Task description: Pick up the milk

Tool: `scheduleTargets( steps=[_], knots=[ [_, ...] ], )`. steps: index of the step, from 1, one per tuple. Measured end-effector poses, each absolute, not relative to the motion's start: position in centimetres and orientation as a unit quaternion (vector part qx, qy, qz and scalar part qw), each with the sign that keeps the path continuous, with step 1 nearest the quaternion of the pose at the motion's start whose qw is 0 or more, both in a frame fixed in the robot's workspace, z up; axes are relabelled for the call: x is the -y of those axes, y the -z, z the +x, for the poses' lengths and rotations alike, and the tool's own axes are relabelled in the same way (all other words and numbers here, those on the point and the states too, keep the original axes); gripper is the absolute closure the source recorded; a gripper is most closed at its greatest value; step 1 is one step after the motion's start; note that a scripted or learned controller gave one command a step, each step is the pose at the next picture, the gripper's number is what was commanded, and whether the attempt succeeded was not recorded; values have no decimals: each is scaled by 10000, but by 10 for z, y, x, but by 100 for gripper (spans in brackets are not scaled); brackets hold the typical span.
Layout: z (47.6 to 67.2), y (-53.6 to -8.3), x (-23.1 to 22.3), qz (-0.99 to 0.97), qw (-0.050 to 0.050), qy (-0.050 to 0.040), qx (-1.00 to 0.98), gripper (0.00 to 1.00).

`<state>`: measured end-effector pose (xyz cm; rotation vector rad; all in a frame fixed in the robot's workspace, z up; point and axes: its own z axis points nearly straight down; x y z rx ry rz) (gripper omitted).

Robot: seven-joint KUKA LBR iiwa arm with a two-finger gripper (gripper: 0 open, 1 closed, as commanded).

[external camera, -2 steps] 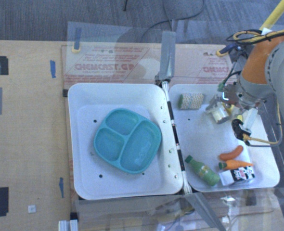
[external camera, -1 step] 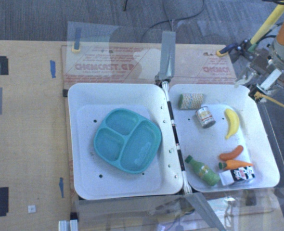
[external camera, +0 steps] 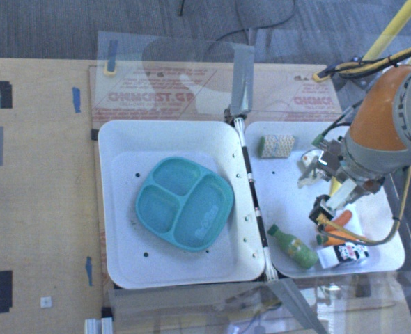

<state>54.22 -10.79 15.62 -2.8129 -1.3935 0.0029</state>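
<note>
The milk [external camera: 345, 253] is a small white carton with black cow patches. It lies on its side in the front right corner of the right bin [external camera: 289, 186]. My gripper [external camera: 308, 170] hangs over the middle of that bin, farther back than the milk and to its left. Its two pale fingers point left and stand open with nothing between them. An orange carrot [external camera: 339, 227] lies between the gripper and the milk, touching the carton's back edge.
A green bottle [external camera: 293, 248] lies at the right bin's front, left of the milk. A green and beige sponge [external camera: 277, 145] sits at its back left. The left bin [external camera: 115, 207] holds a teal divided plate [external camera: 184, 203].
</note>
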Motion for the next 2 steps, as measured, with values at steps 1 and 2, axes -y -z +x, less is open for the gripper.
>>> scheduleTargets(
  steps=[1,2],
  knots=[
    [591,-96,138,-9063,3,-2,4227,0],
    [659,-87,156,-9088,7,-12,4172,0]
  ],
)
